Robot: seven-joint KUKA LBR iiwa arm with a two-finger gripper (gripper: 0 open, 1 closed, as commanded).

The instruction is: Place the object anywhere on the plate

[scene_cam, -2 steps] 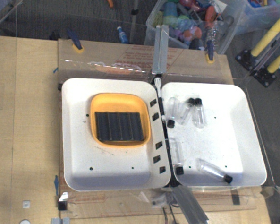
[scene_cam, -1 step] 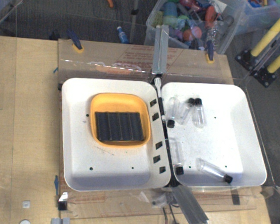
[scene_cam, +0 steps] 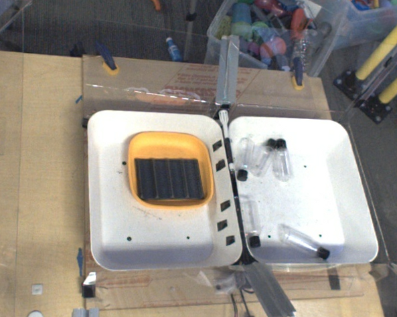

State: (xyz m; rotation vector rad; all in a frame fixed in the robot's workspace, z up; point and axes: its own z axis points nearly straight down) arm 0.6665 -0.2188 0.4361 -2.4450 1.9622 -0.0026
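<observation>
1. The left bin (scene_cam: 106, 242) holds an orange plate (scene_cam: 140, 147), and a dark ribbed rectangular object (scene_cam: 169, 179) lies flat on it, slightly toward the plate's near edge.
2. The right bin (scene_cam: 337, 196) holds several clear plastic tubes with black caps: a cluster near its far left corner (scene_cam: 269, 155), one lying along the left wall (scene_cam: 248, 221), and one lying tilted near the front (scene_cam: 304, 243).
3. I cannot tell the gripper's state from where I stand.
</observation>
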